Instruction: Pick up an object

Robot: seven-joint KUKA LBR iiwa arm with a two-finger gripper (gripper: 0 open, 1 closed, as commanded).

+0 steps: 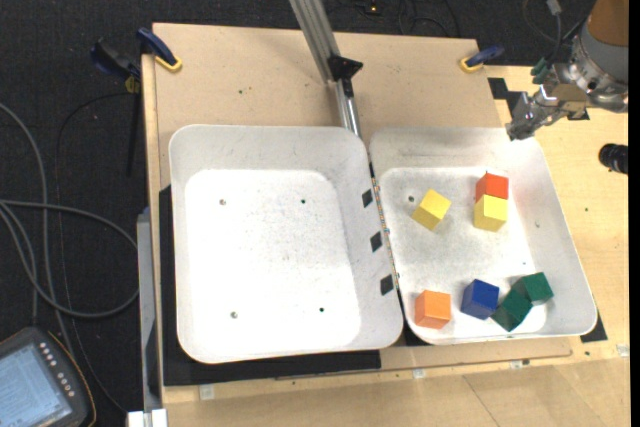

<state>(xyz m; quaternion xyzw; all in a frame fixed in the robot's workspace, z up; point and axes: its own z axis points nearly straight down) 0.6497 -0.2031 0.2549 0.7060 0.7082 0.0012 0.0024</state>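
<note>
From above, my gripper [522, 123] hangs at about two o'clock on the bench, over the top right corner of the right bin [560, 215], just past its rim. It has hold of nothing, and I cannot tell how far it is spread. My wrist and its orange band [612, 0] come in from the right edge.

The bench carries two white bins side by side. The left bin [190, 245] lies toward nine o'clock.

All the blocks lie in the right bin; I count seven. There are two yellow ones: one yellow block [432, 209] sits near the bin's centre, tilted, and the other yellow block [490, 213] lies toward three o'clock of it, well apart. A red-orange block [492, 185] touches that second one at its twelve o'clock side. Along the bin's six o'clock edge sit one orange block [432, 308], then one blue block [480, 299] near it, then two green blocks [523, 299] pressed together at five o'clock, just beside the blue.

All of these lie well apart from my gripper, toward its six o'clock.
</note>
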